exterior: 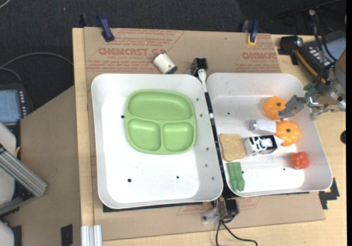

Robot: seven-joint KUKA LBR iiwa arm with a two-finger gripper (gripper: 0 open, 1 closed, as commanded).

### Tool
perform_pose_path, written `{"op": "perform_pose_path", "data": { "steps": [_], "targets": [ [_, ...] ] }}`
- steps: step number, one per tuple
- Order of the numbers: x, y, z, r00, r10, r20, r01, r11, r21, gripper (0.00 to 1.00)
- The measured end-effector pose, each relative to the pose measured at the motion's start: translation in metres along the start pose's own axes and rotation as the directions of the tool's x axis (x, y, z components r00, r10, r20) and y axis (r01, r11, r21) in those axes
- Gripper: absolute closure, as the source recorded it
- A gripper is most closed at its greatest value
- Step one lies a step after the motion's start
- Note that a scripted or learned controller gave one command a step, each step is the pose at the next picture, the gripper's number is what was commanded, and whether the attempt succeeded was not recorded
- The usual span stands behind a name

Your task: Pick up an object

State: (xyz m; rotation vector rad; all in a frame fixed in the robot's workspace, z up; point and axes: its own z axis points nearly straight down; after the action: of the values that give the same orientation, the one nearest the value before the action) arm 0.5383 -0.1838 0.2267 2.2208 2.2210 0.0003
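Overhead, one fixed camera view, looking down at a slant on the worktop (88, 129).

Pincer (292, 106): at the right rim of the right bin (242, 82), reaching in from the right. Its dark fingers point left and down over the bin's upper right part. Whether they are open or closed cannot be told; nothing is seen between them.

Items in the right bin, placed from the pincer:
- Orange pumpkin (273, 107): just left of the pincer, touching or nearly so; contact cannot be told.
- Second orange pumpkin (287, 132): just below the pincer.
- Grey-white piece (264, 126): below and left, touching the second pumpkin's left side.
- Black-and-white item (262, 145): further below, left of the pincer, beside the second pumpkin.
- Toast slice (232, 147): down and well left, lying flat by the bin's left wall.
- Green pod (236, 176): well below and left, at the bin's near edge.
- Red tomato (300, 160): well below, slightly right.

Left bin (110, 184): well left of the pincer. It bears a green divided plate (161, 121), lying flat in its upper half.

Outside the bins, on the brown board (137, 49): a small white cylinder (164, 63), far up and left of the pincer, lying on its side. Two clamps, one blue (104, 27) and one blue-yellow (253, 32), sit at the board's far edge.
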Motion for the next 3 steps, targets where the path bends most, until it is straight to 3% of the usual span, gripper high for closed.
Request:
{"op": "perform_pose_path", "data": {
  "steps": [1, 2, 3],
  "targets": [
    [0.044, -0.037, 0.121, 1.000, 0.000, 0.003, 0.000, 1.000, -0.016, 0.00],
    [0.081, 0.010, 0.126, 1.000, 0.006, 0.006, -0.006, 0.999, -0.040, 0.00],
    [0.137, -0.036, 0.036, 1.000, -0.006, -0.002, 0.006, 1.000, -0.008, 0.00]
  ]
}}
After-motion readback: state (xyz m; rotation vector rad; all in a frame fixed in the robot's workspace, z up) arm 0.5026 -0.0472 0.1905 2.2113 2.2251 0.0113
